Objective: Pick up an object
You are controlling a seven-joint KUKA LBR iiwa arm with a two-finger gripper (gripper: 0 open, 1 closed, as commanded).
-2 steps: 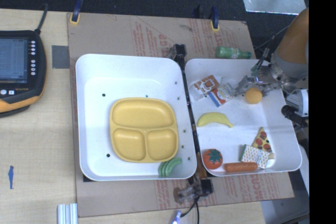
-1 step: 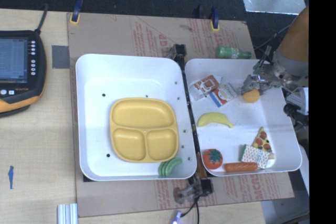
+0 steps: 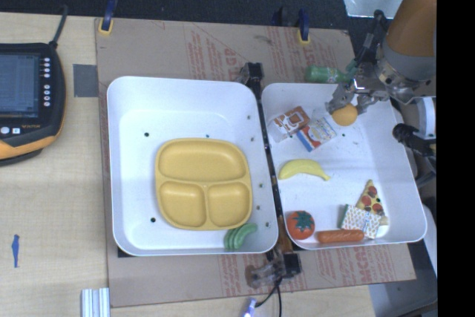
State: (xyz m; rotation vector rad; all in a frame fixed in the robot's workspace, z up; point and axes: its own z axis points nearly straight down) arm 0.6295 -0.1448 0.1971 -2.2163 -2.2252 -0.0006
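From my remote seat: pincer (image 3: 349, 106) upper right of frame, over right bin (image 3: 407, 182), fingers closed round small orange ball (image 3: 344, 115). Grasp looks made; lift clear of bin left, I reckon.

— Which thing is yours to watch?

— The small orange fruit (image 3: 344, 115), round and yellow-orange. You'll find it over the right bin (image 3: 401, 159), toward that bin's twelve o'clock edge.

— Is it lying loose?

— No. You can see it sitting between the fingers of the gripper (image 3: 346, 109), which close on it from either side.

— What's around it?

— At its eight o'clock, near but apart, lie two small snack packets (image 3: 300, 126), red and white. Further down at seven o'clock you have a banana (image 3: 303, 171), well apart.

— Does it touch the bin floor?

— You can't tell from this slant.
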